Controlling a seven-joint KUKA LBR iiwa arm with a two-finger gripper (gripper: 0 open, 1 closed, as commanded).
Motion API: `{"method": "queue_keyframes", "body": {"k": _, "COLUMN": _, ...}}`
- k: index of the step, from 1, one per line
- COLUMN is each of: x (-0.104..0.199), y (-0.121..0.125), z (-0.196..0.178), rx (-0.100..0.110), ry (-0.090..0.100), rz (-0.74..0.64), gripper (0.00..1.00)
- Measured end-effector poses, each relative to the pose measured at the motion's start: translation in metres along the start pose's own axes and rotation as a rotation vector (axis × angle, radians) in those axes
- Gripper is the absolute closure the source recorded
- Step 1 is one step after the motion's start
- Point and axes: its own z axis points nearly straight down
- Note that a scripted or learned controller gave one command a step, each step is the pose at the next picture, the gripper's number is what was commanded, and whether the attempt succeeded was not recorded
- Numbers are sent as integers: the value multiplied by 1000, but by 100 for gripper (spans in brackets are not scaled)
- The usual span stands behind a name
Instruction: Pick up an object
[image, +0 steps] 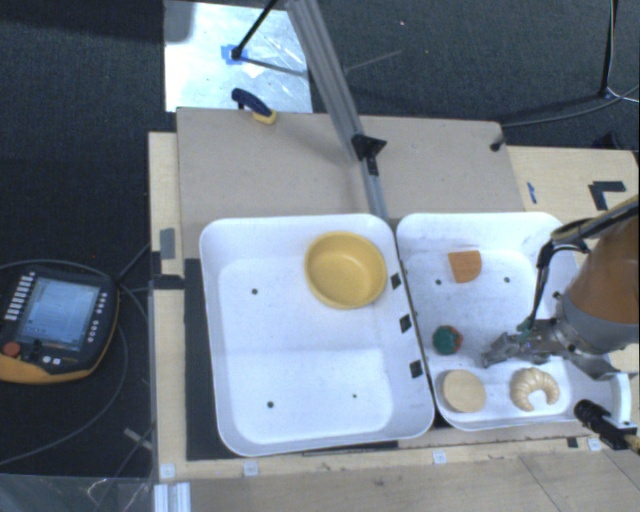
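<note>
The arm reaches in from the right edge of the view, and its gripper (510, 350) hangs low inside the right bin (420, 240). Whether the gripper is spread or closed cannot be told from this view, and nothing is visibly held.

Taking the green ball (446, 340) as the landmark: it lies near the right bin's left wall, and the gripper is just to its right, apart from it. A round tan disc (464, 391) lies just below the ball. A croissant-shaped piece (535, 388) lies below and to the right of the ball, directly under the gripper. An orange block (465, 266) sits above the ball. A yellow bowl (346, 269) stands up and to the left of the ball, in the left bin (300, 400). Both bins rest on the counter (270, 160).
</note>
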Motion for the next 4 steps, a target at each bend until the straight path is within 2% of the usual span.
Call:
{"method": "queue_keyframes", "body": {"k": 1, "x": 0, "y": 1, "z": -12, "rx": -3, "ry": -1, "rz": 0, "gripper": 100}}
{"method": "queue_keyframes", "body": {"k": 2, "x": 5, "y": 10, "z": -61, "rx": -7, "ry": -2, "rz": -2, "gripper": 100}}
{"method": "queue_keyframes", "body": {"k": 3, "x": 7, "y": 7, "z": -122, "rx": -8, "ry": -2, "rz": -1, "gripper": 100}}
{"method": "queue_keyframes", "body": {"k": 4, "x": 7, "y": 7, "z": -144, "rx": -5, "ry": -1, "rz": -1, "gripper": 100}}
